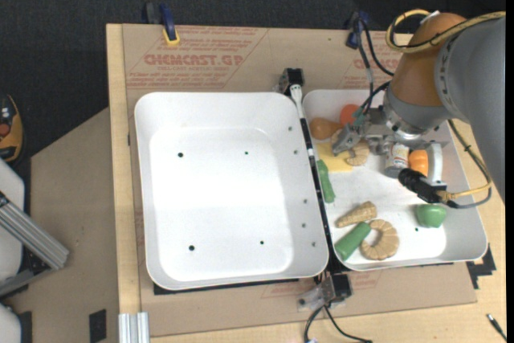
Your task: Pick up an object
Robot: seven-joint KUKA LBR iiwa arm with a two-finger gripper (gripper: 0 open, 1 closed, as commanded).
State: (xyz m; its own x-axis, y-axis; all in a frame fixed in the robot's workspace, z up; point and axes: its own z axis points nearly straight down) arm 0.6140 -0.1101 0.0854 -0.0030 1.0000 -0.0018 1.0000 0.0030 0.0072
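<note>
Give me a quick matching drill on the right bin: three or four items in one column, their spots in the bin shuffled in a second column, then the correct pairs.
Things:
1. claw
2. green block
3. ring-shaped pastry
4. green stick

Places:
A. near the bin's front edge, next to a green wedge
B. along the divider between the two bins
C. in the back part of the bin, over a yellow piece
D. by the bin's right side, just below the black cable end

Pairs: 1-C, 2-D, 3-A, 4-B
</note>
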